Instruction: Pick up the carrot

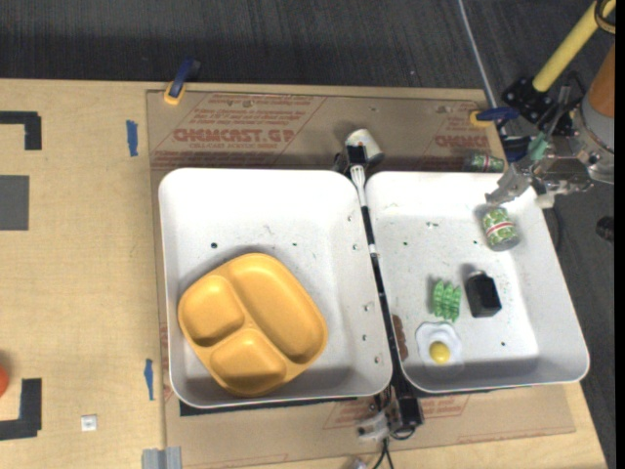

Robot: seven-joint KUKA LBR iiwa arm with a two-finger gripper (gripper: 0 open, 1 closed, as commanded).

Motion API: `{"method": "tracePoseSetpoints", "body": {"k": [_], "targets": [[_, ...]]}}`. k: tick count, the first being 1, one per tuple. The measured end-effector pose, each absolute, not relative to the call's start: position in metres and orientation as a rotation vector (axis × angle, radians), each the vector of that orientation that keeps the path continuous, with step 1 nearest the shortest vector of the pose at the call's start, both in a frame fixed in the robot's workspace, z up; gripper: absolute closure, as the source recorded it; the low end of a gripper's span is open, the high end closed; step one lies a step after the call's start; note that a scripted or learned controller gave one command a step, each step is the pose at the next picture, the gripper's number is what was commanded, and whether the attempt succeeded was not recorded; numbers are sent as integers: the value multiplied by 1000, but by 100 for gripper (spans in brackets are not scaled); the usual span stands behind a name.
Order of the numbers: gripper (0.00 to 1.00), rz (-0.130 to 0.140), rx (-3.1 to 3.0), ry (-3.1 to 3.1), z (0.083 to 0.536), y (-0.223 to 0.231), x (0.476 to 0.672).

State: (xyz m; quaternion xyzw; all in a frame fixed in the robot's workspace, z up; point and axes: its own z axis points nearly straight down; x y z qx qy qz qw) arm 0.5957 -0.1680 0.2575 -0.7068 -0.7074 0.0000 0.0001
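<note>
End effector [500, 195] hung over right bin's [557, 301] far corner, just beside small can [500, 228]; we could not tell its grip. Orange bit [3, 381], maybe carrot, lay at surface's left edge, well apart from bins.

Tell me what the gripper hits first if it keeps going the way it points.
The gripper points down and left into the right bin. Likely first contact is the small green-and-red can just below its tip, though depth is hard to judge from above.

Arm [598, 115] low at right edge
</note>
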Motion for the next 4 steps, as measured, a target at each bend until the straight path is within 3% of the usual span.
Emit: {"method": "tracePoseSetpoints", "body": {"k": [1, 2, 3, 4], "targets": [[0, 2, -2442, -1972, 200, -80, 535], [0, 2, -2369, -2059, 184, -9, 479], [0, -1, -2139, -2318, 120, 57, 481], [0, 7, -2094, -2365, 117, 57, 481]]}}
